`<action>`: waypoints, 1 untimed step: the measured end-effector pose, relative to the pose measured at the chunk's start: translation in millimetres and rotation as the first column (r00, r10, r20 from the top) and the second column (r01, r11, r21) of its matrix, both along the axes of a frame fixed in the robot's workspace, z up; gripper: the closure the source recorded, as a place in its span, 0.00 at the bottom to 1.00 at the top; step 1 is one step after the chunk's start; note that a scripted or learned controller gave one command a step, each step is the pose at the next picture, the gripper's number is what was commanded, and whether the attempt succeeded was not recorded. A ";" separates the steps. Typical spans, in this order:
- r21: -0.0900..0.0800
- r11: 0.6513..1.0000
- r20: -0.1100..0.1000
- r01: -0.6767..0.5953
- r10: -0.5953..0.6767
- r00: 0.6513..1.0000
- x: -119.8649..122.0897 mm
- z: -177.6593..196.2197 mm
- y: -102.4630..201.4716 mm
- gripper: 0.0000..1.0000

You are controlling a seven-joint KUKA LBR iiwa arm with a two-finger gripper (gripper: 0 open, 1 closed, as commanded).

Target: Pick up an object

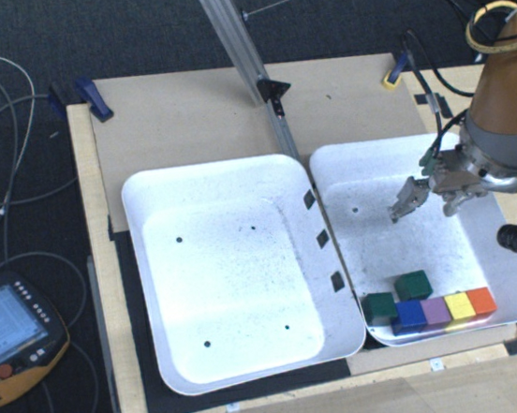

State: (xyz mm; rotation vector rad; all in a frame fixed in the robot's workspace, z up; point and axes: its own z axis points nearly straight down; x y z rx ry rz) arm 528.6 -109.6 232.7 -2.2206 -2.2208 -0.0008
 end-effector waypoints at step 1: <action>0.000 1.000 -0.007 0.001 -0.001 1.000 43.8 -137.9 -41.1 0.00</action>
